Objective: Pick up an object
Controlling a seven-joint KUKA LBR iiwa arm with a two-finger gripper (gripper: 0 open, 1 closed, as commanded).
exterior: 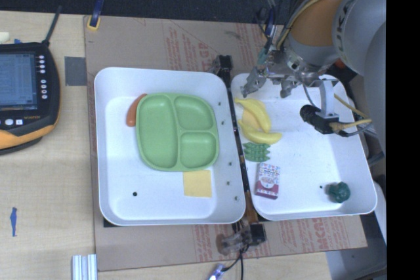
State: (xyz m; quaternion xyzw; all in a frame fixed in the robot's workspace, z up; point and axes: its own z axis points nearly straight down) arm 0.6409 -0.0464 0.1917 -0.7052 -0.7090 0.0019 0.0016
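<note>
My gripper (270, 84) hangs over the far left corner of the right bin (308, 206), open, with nothing between its fingers (253, 80). Just in front of it lies a yellow banana (256, 121). Closer to the near edge, along the bin's left side, are a small green leafy piece (256, 152) and a red-and-white packet (267, 180). A dark green lump (338, 192) sits in the near right corner. The left bin (115, 206) holds a green divided plate (177, 131), a yellow square (197, 183) and an orange-red piece (133, 109) partly under the plate.
The arm's grey body and orange band (328, 3) overhang the far right of the right bin, with a black cable fitting (318, 118) hanging below. A teach pendant (23, 95) rests on the bench at left. Black clamps (224, 64) stand between the bins.
</note>
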